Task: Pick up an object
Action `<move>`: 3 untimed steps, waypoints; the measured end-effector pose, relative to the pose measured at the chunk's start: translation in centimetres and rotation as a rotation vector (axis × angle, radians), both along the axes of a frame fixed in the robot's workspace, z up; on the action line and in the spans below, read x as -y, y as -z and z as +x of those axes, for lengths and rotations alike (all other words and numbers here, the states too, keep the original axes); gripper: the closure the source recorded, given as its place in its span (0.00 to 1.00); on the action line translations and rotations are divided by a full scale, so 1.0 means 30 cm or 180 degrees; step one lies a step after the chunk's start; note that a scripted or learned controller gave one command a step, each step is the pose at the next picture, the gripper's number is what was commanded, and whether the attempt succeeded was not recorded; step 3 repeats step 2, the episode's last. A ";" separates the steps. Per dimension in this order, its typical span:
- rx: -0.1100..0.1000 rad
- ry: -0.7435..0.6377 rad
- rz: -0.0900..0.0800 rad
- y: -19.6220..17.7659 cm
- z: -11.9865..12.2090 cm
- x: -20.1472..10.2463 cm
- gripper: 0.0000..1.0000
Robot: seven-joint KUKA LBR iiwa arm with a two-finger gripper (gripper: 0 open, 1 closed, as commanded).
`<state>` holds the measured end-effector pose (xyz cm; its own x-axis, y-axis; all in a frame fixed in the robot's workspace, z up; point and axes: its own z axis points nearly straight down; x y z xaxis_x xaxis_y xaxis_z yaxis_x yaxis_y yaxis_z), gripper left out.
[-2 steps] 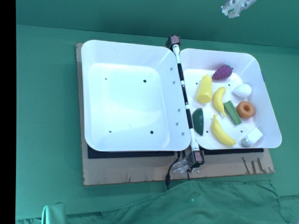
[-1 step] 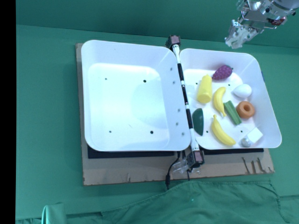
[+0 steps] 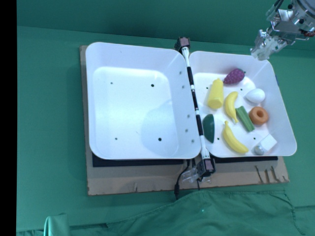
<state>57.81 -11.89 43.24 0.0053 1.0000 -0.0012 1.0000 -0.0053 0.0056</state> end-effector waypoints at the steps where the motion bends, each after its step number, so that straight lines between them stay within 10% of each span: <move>1: 0.0004 0.0000 -0.0014 0.256 0.283 0.150 1.00; 2: 0.0027 -0.0014 -0.0007 -0.008 0.241 0.089 1.00; 3: 0.0027 -0.0014 -0.0007 -0.008 0.241 0.089 1.00</move>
